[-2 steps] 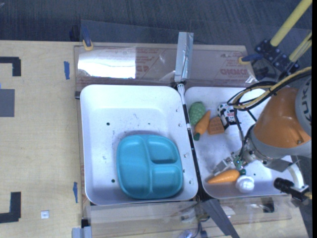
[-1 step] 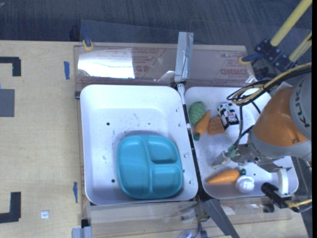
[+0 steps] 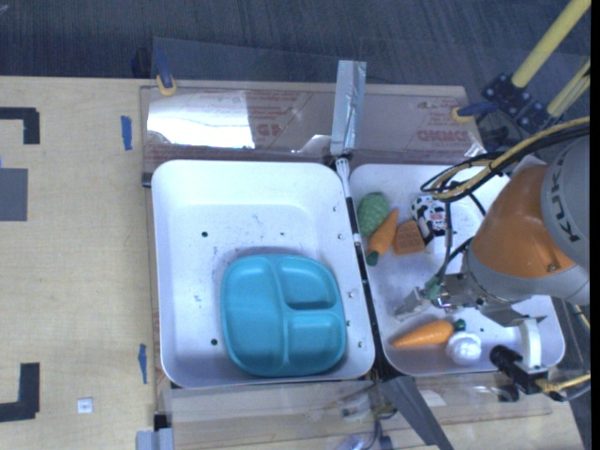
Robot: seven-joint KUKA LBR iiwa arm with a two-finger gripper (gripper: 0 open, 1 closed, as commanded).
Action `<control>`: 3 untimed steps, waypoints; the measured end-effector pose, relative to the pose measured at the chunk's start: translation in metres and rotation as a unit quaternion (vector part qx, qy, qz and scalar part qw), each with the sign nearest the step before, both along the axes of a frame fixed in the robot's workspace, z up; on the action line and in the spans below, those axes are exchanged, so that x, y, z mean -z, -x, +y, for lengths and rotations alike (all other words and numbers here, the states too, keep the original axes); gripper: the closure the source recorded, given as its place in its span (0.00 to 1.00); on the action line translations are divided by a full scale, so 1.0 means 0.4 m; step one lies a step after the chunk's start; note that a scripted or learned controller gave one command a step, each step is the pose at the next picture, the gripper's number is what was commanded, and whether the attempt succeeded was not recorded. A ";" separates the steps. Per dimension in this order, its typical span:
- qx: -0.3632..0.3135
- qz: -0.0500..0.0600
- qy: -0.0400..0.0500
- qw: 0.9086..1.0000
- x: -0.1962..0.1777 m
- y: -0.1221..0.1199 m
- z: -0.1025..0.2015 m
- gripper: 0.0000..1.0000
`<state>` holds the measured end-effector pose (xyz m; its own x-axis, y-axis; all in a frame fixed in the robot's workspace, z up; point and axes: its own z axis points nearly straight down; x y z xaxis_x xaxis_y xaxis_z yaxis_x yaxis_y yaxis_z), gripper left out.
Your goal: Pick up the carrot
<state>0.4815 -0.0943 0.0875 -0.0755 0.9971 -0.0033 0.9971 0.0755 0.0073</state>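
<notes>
On the bench (image 3: 75, 279), pale wood, two shallow white bins side by side. Left bin (image 3: 187, 204): holds one turquoise divided plate (image 3: 281, 315) with three compartments, lying flat toward the bin's near right part, its near edge close to the bin's near wall. Right bin (image 3: 398, 181): holds several toy foods. Item one, carrot (image 3: 424, 335), orange with a small green tip at its right end, lying flat and roughly crosswise at the near side of the bin, pointed end toward the divider between the bins. Item two, a second carrot-like piece (image 3: 382, 235), orange, shorter, tilted, at the far left of the bin just beside the divider. Item three, a green leafy vegetable (image 3: 372, 208), touching the far end of that shorter piece. Item four, a brown textured piece (image 3: 409, 240), just right of the shorter orange piece. Item five, a small black-and-white object (image 3: 431, 215), right of the brown piece, too small to identify. Item six, a white rounded object (image 3: 463, 350), just right of the near carrot's green tip. Arm (image 3: 525, 232), grey with orange band, entering from the right and covering much of the right bin's right half, cables looping over its far side. Gripper (image 3: 439, 293): positioned just above and beyond the near carrot, apart from it; whether its fingers are spread or closed cannot be told, and nothing is seen held. Far side of both bins: clear plastic sheeting (image 3: 281, 120) and a yellow pole (image 3: 558, 26) at far right.
</notes>
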 end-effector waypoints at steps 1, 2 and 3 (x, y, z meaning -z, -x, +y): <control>0.100 0.002 -0.002 0.995 -0.245 0.003 0.128 0.00; 0.025 0.005 -0.002 1.000 -0.241 0.005 0.149 0.00; 0.082 0.004 -0.001 0.997 -0.240 -0.014 0.217 0.00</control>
